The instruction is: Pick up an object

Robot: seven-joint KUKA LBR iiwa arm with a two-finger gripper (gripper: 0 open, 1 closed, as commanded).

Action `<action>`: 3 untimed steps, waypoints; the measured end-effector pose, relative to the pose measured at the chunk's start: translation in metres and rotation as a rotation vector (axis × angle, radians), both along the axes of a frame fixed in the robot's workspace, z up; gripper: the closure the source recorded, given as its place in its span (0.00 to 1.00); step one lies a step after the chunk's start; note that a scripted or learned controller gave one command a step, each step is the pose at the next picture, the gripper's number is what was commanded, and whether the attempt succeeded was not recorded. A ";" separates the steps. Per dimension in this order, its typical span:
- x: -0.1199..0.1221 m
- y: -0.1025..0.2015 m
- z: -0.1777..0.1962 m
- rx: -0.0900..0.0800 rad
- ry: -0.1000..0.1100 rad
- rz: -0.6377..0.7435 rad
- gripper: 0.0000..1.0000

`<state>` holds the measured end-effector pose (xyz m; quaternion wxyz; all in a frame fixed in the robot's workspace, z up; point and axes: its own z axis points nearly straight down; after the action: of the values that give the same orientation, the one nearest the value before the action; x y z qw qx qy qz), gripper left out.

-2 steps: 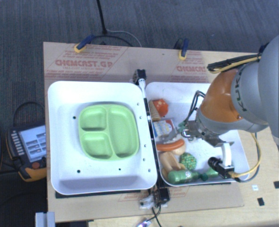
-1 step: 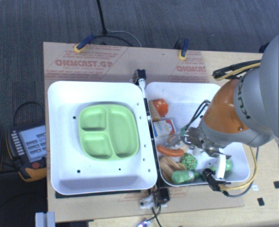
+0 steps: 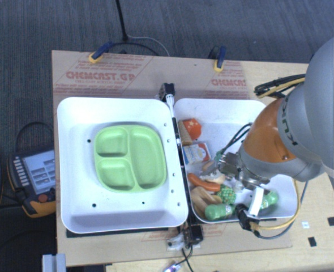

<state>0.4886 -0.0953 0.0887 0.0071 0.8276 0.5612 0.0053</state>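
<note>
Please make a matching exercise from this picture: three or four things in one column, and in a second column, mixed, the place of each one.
Things:
1. green tray
2. orange item
3. green item
4. yellow clamp

Places:
A. near edge of the right bin
B. far edge of the board
C. middle of the left bin
D. far end of the right bin

Pairs: 1-C, 2-D, 3-A, 4-B

Left bin (image 3: 71, 152) open around green tray (image 3: 130, 156), right bin (image 3: 223, 107) crowded with food toys (image 3: 209, 194)
</note>
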 end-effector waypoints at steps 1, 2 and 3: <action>0.000 0.000 0.000 0.000 0.001 0.000 0.00; 0.016 -0.001 -0.001 0.008 0.016 -0.170 0.00; -0.001 -0.002 0.000 0.005 0.001 -0.303 0.00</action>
<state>0.4881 -0.0973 0.0884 0.0055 0.9029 0.4297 0.0050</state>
